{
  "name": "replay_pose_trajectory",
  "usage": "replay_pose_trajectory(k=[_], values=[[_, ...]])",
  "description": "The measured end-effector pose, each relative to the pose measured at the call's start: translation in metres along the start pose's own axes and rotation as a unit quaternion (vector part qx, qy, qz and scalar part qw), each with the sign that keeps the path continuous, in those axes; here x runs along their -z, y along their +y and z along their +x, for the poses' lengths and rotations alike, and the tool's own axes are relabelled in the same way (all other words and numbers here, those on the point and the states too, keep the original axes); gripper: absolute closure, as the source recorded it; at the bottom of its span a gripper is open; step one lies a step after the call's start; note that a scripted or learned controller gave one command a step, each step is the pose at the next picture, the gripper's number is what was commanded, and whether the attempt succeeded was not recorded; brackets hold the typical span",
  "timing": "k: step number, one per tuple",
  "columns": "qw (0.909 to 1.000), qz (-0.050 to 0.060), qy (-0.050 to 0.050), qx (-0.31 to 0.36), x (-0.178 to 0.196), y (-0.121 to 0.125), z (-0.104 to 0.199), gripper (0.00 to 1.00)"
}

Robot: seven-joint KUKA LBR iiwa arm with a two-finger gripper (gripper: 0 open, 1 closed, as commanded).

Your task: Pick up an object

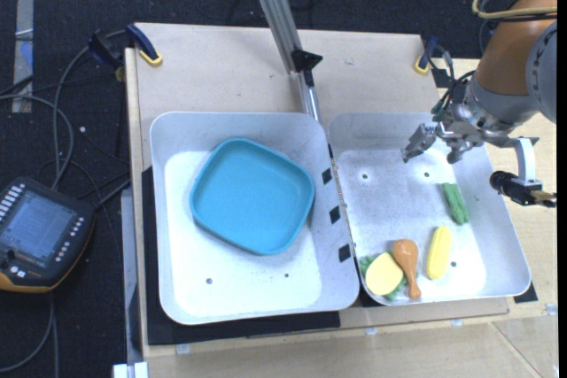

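Front of right bin: I see a yellow round slice (pixel 384 275) with a green edge, touching an orange drumstick-shaped toy (pixel 407 262) that lies just to its right.
Yellow piece: a short corn-like toy (pixel 438 251) lies lengthwise just right of the drumstick, near the front of the right bin (pixel 496 279).
Green piece: a slim green toy (pixel 455 202), like a bean pod, lies alone past the corn, closer to the bin's right wall.
Gripper: I see it (pixel 437 142) hanging over the back half of the right bin, its two dark fingers spread apart with nothing between them.
Gripper versus toys: it sits apart from all four toys; the green pod is the closest.
Arm: grey wrist with the orange band (pixel 514 49) reaches in from the right.
Left bin: a blue square plate (pixel 252 195) with rounded corners rests in the left bin (pixel 177 279).
Tabletop: pale wood (pixel 221 71) under both bins, clamps at its back corners.
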State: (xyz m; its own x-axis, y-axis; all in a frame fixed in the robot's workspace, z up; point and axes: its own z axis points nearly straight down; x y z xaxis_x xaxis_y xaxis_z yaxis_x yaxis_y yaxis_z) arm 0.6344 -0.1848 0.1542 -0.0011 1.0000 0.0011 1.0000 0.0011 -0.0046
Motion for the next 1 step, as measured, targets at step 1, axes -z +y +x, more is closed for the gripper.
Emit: replay_pose_trajectory(k=[1], values=[[1.0000,0.000,0.000,0.000,-0.0531,-0.0009,0.0006,0.00]])
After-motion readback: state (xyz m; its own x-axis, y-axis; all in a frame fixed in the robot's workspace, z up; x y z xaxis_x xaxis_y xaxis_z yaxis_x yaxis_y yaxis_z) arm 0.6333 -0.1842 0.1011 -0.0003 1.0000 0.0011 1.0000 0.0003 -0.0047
